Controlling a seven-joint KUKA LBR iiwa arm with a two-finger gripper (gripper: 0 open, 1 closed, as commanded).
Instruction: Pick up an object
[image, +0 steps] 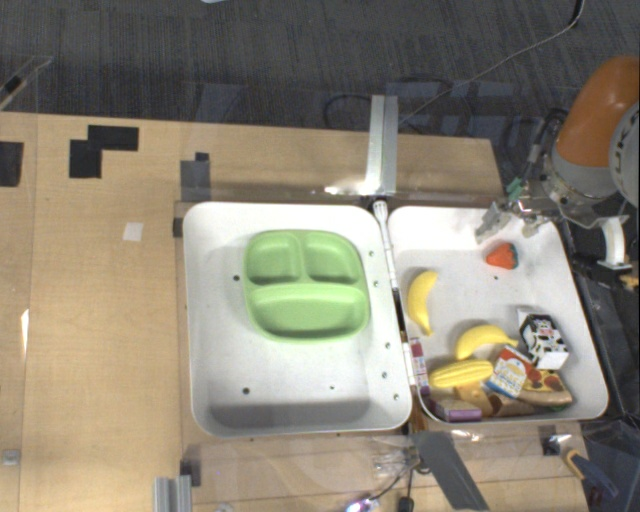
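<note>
Orange-banded at the wrist, the arm reaches over the far right corner of the right bin, its gripper low above the bin floor with the fingers seemingly spread and nothing between them, though the view there is poor. Nothing is lifted yet: the nearest candidate, a small red object, lies just beside the gripper near the far edge, while a banana lies mid-bin and mixed items are heaped at the near edge.

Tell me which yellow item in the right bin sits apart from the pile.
The banana near the bin's left wall, lying alone on bare floor. The other yellow pieces are bunched with the packages at the front.
</note>
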